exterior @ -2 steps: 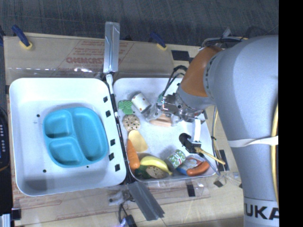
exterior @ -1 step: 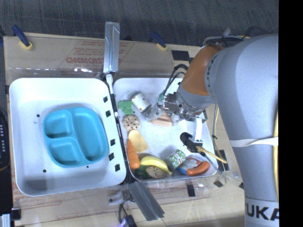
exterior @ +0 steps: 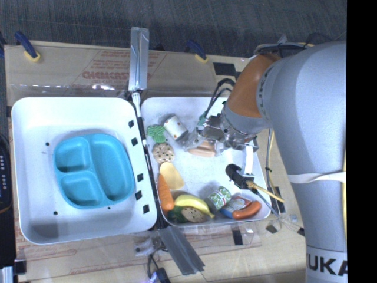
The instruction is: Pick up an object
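Reaching in from the right, grey arm (exterior: 306, 128) bent over the right bin (exterior: 259, 108), orange band angled down-left, gripper (exterior: 197, 139) low among the toys, finger state impossible to tell, peach-coloured piece (exterior: 203, 151) just beneath, white cylinder (exterior: 173, 126) beside it.
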